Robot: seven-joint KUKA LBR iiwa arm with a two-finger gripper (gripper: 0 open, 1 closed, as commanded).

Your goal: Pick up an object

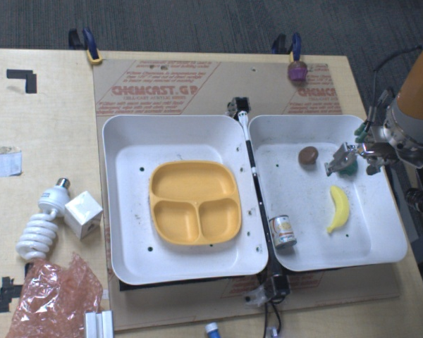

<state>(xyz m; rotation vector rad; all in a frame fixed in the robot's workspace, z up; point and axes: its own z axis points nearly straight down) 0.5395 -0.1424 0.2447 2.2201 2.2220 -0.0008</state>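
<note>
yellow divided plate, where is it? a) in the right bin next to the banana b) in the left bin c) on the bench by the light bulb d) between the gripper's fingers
b: the yellow divided plate lies flat inside the left bin, while the banana is in the right bin.

Robot arm (409,122), entering at right edge. Broad orange band at upper part, rounded in section, over a pale grey ring below. Beneath that, a grey and silver metal wrist block with dark recesses and small fittings, detail too fine to resolve. Thin black cables looped along the near side, running upward past the band. Gripper (342,162) at the end: slim metal fingers, dull grey, with a teal-green part at the tip. Small green spot also on the wrist block. No legible lettering or markings on any part.
</note>
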